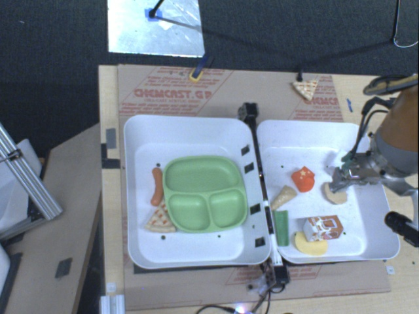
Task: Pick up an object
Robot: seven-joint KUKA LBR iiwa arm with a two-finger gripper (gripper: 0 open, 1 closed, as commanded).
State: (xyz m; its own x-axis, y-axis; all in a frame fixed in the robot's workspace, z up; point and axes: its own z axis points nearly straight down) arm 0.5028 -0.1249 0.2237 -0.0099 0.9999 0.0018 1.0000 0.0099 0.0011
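Observation:
In the right bin [366, 136] lie a red-orange toy fruit [303, 179], a pale cheese wedge [283, 197], a green stick [281, 227], a small brown-and-white carton [323, 227], a yellow banana piece [309, 244] and a beige round piece [335, 194]. My gripper [340, 178] reaches in from the right, low over the bin's right side. Its metal tip is right above the beige round piece and partly covers it. I see nothing lifted off the bin floor.
The left bin [141, 136] holds a green divided plate [204, 193], a red sausage [157, 185] and a triangular waffle slice [159, 220]. A black divider [256, 182] separates the bins. Another triangular slice [305, 87] lies on the cardboard behind the right bin.

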